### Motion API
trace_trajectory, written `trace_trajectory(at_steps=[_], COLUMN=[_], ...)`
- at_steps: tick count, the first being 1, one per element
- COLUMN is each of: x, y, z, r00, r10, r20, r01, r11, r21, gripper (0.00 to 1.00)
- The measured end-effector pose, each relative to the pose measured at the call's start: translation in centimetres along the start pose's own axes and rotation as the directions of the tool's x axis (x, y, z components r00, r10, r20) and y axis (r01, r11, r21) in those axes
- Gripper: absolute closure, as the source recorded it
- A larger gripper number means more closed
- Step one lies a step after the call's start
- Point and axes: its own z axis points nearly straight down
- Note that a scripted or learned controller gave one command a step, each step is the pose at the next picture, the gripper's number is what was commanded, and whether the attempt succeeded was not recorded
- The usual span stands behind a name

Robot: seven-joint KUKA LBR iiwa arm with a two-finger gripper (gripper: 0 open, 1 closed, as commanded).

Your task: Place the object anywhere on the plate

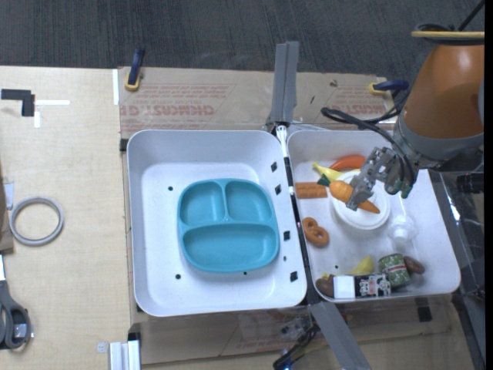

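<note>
The gripper (360,193) was seen low over the right bin (439,230), above a small white bowl (362,214). A carrot (365,203) lay just under the fingertips and across the bowl's rim, and it was taken to be the object meant for the plate (228,226). Whether the carrot was actually pinched could not be told, because the fingers were seen at a slant and overlapped it; their state could not be judged either.

The blue plate, divided into 3 compartments, sat in the middle of the left bin (146,230), well apart from the gripper, with the 2 bins' shared wall between them.

For the step to be done well, a firm hold on the carrot's middle would need to be confirmed before any lift. A straight rise would be wise, since a red pepper (348,162), a banana (326,173) and a sausage (311,190) lay near the bowl and could be dragged along. The carrot should be carried clear above the dividing wall and released low over the large compartment, so that rolling off is avoided.
</note>
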Motion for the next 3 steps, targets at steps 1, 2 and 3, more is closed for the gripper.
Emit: trace_trajectory(at_steps=[1,2,3], x=[2.7,6.1,6.1], y=[4.6,13.1,13.1], z=[2.8,2.8,2.8], r00=[0.995,0.991,0.991], r10=[-0.098,-0.135,-0.135], r20=[-0.001,0.0,0.0], r01=[0.098,0.135,0.135], r11=[0.995,0.991,0.991], r21=[-0.001,-0.001,0.0], gripper=[1.0,1.0,0.0])
